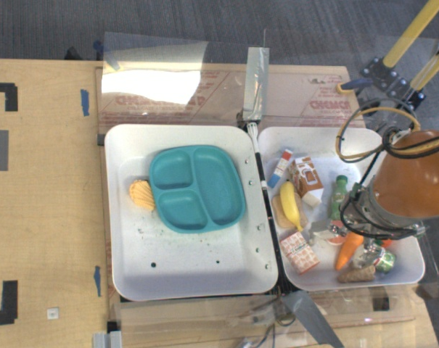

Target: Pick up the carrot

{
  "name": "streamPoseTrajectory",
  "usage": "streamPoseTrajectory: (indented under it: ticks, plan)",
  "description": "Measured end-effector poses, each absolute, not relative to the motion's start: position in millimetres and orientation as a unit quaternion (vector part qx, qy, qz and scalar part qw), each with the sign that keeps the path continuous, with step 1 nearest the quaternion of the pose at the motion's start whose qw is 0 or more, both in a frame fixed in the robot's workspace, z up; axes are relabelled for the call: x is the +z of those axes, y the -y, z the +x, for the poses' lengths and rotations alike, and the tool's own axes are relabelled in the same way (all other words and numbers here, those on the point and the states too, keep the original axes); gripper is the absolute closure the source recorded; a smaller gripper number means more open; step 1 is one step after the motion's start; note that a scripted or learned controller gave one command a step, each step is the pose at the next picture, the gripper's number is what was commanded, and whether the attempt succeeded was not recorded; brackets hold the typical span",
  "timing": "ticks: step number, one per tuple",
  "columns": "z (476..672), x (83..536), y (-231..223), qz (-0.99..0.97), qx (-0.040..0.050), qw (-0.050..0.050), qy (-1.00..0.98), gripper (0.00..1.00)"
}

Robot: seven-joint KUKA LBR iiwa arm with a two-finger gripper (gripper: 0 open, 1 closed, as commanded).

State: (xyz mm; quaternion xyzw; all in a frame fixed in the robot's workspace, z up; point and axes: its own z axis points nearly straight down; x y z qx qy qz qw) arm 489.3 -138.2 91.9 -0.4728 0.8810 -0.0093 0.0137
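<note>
The carrot (347,251) lies in the right bin (415,270), at the lower right of the frame. It is orange and lies at a slant, with its thin end pointing down and left. The arm (411,183) hangs right over it, and the gripper (364,230) sits just above the carrot's thick top end. I cannot tell if the gripper is released or clenched, because the arm's own body hides it. I also cannot tell if it is touching the carrot yet.

A lot could go wrong here. The carrot is crowded. A green can (382,261) sits just to its right, and a brown thing (357,273) lies just below it, touching or almost touching. A green bottle (339,194) stands just above and to the left. The gripper could bump 1 of these and shove it into the carrot, so the carrot rolls away. It could also grab the can or the brown thing by mistake.

The carrot is slanted and gets thin at 1 end. If the squeeze lands on the thin end, it may slip out like a wet bar of soap. A grab near the fat end looks safer to me.

The bin's wall is close too, so a pushed carrot could get stuck against it.
</note>
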Motion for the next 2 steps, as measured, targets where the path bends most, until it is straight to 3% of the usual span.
streamPoseTrajectory:
  ticks: [1, 2]
  plan:
    - [484.3, 89, 152, -0.606, -0.0036, 0.007, -0.795, 0.0]
    - [486.1, 100, 152, -0.605, -0.0052, 0.008, -0.796, 1.0]
